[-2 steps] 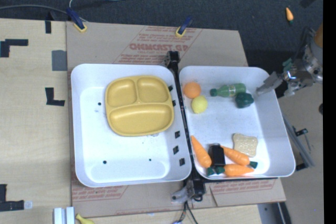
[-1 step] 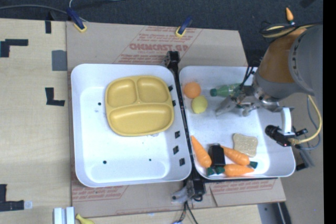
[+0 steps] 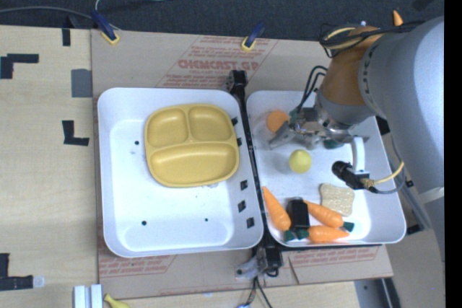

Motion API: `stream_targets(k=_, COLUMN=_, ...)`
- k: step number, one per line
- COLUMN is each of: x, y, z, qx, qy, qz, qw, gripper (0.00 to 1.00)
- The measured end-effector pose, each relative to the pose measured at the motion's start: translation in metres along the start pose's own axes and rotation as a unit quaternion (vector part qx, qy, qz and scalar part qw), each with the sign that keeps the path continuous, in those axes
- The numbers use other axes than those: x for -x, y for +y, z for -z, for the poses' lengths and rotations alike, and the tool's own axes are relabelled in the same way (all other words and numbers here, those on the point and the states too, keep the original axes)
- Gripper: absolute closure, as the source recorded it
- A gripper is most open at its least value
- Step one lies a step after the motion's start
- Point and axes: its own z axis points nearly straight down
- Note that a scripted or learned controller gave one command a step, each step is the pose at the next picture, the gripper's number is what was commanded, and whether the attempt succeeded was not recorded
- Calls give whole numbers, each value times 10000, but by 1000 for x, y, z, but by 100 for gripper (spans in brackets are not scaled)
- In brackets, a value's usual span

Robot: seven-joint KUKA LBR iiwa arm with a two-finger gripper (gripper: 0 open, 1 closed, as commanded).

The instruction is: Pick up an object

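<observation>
The grey arm with its orange band is reaching in from the right over the right-hand shallow white bin (image 3: 393, 223), and its two-finger gripper (image 3: 299, 132) is hanging low near the bin's upper left part, with metal fingers that are looking spread apart and are gripping nothing. The nearest candidate is sitting just below it: a small round yellow ball (image 3: 301, 161), smooth and lemon-coloured, lying apart from the fingertips toward the bin's near side, so a short shift that way is probably what a grasp is calling for. Being round, the ball is offering no long axis to line up with, though it is likely to roll if nudged. A rounded orange object (image 3: 276, 120) is lying just beside the gripper on its left, against the bin's divider wall. Further toward the near edge, three orange toy carrots (image 3: 274, 207), a black block (image 3: 297, 213) and a speckled tan cracker-like piece (image 3: 337, 198) are crowding together. The left-hand white bin (image 3: 115, 177) is holding a yellow divided plastic plate (image 3: 192, 143).
</observation>
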Motion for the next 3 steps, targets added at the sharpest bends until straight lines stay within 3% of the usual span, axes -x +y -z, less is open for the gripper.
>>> stream_targets(k=1, x=-16, y=-78, z=0, qx=-15, qy=9, qz=-8, qw=10000, gripper=0)
stream_targets(k=2, x=-16, y=33, z=-1, qx=-5, qy=9, qz=1, qw=10000, gripper=0)
stream_targets(k=3, x=-16, y=33, z=9, qx=-30, qy=1, qz=6, qw=10000, gripper=100)
